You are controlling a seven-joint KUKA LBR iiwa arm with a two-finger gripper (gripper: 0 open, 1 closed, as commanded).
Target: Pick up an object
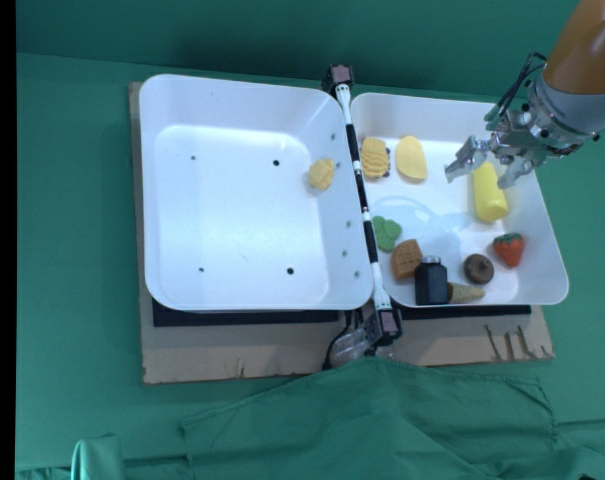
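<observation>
My gripper (480, 173) hangs over the back right part of the right bin (547, 268), its fingers (460, 160) spread open. Nothing is between them. A long yellow piece (490, 196) lies just below and in front of the fingertips, its upper end between them in the view. Other items in this bin are a yellow ridged piece (374, 157), a smooth yellow oval (411, 158), a green leafy piece (386, 233), an orange waffle-like block (407, 259), a black bottle (431, 281), a brown doughnut (478, 268), a strawberry (509, 249) and a cone (468, 292).
The left bin (182, 108) holds one small yellow piece (322, 174) near its right wall. A white divider bar (357, 193) with black ends runs between the bins. Green cloth (382, 418) lies bunched in front of the bench.
</observation>
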